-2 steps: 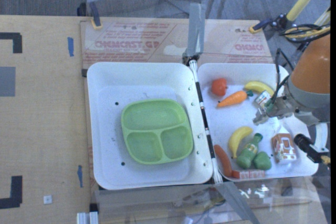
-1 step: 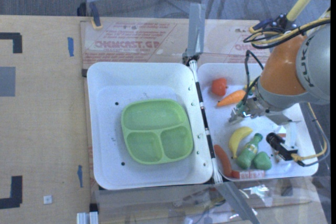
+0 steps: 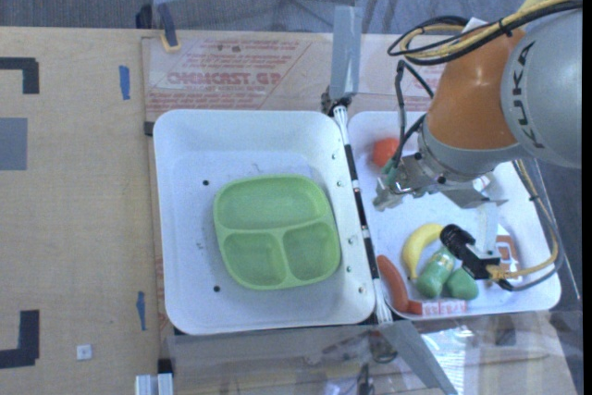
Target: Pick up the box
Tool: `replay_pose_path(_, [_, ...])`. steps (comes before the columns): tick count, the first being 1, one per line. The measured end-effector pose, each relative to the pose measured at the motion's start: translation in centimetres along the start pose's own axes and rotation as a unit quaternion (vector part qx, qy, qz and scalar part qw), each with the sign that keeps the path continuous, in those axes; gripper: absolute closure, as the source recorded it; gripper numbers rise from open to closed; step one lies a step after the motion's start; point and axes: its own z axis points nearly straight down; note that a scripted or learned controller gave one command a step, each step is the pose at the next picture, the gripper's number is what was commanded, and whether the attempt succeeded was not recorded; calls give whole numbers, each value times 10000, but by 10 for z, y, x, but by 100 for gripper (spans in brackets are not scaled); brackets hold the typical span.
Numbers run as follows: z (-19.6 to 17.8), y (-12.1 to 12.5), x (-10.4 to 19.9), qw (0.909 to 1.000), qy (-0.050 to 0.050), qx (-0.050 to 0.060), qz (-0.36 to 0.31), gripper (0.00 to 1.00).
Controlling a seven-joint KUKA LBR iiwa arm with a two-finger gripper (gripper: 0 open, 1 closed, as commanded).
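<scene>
you look down on a wooden bench (image 3: 74,199) that carries two white bins side by side. the left bin (image 3: 176,162) holds a green plate (image 3: 276,231) with three sections, lying flat near the bin's middle. the grey and orange arm (image 3: 481,97) reaches in from the right and covers much of the far half of the right bin (image 3: 548,291). the gripper (image 3: 388,190) hangs over the left part of that bin, just on the near side of a small orange-red piece (image 3: 384,151) in the far left corner. you cannot tell whether the gripper is spread or closed.

the box (image 3: 505,247) seems to be the white thing with orange print at the right side of the right bin. it is partly hidden by the robot and sits well apart from the gripper. between the two lies a banana (image 3: 421,243), with a green piece (image 3: 446,277) touching its near end. a red piece (image 3: 392,280) lies along the near left wall. on the far side of the bins, a cardboard sheet (image 3: 231,74) with red print lies flat on the bench.
</scene>
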Motion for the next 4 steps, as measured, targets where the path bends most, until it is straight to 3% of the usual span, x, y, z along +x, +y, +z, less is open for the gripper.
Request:
replay_pose_path(1, [0, 10, -47, 9992, -10, -12, -399, 100])
replay_pose_path(2, [-50, 39, 62, 9952, -1, -11, -977, 100])
replay_pose_path(3, [-231, 77, 106, 9961, -6, -12, -885, 100])
replay_pose_path(4, [-124, 99, 208, 9946, 2, 7, -1037, 100])
